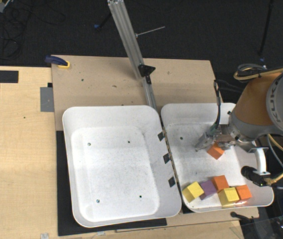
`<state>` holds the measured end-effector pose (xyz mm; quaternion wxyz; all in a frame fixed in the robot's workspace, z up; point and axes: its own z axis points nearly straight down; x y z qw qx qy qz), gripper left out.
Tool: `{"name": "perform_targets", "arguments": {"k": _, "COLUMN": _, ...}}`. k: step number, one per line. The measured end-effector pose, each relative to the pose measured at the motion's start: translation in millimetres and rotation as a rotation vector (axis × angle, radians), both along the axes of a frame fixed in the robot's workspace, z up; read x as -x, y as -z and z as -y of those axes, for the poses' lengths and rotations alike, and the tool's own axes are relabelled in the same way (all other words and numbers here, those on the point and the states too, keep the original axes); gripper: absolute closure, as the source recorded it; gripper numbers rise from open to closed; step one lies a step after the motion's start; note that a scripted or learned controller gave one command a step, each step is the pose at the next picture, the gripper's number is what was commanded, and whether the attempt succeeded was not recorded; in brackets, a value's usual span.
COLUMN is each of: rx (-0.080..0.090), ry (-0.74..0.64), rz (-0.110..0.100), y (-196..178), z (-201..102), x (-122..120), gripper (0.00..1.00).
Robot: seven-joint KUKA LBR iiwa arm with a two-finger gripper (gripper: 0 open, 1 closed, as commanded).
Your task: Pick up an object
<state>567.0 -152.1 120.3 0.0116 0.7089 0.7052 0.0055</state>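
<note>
**Arm over the right bin, orange block at its tip**

From where I stand the arm [260,106] reaches in over the right bin [191,118], and everything that matters sits in that bin. The gripper [212,142] is low near the bin's middle, and an orange block [215,152] sits right at its tip, tilted on a corner rather than lying flat. That tilt suggests it is off the floor, but I cannot tell whether the gripper is pinching the block or merely touching it (the wrist hides too much of it).

The other blocks cluster along the bin's near edge: a yellow block [193,190], a purple block [208,187] touching it, another orange one [221,182] beside that, then a second yellow block [228,196] and an orange block [243,192] nearest the corner. The left bin [81,118] lies next to it.

The risk, as I judge it, is a grip on a corner or edge: a block caught askew could twist and drop on the lift. If it falls, it could land among the cluster and scatter it.
</note>
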Motion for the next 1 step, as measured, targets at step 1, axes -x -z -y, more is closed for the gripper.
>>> {"name": "perform_targets", "arguments": {"k": 1, "rx": 0.001, "ry": 0.006, "rz": 0.002, "y": -9.0, "z": 2.1, "x": -0.3, "gripper": 1.0}}
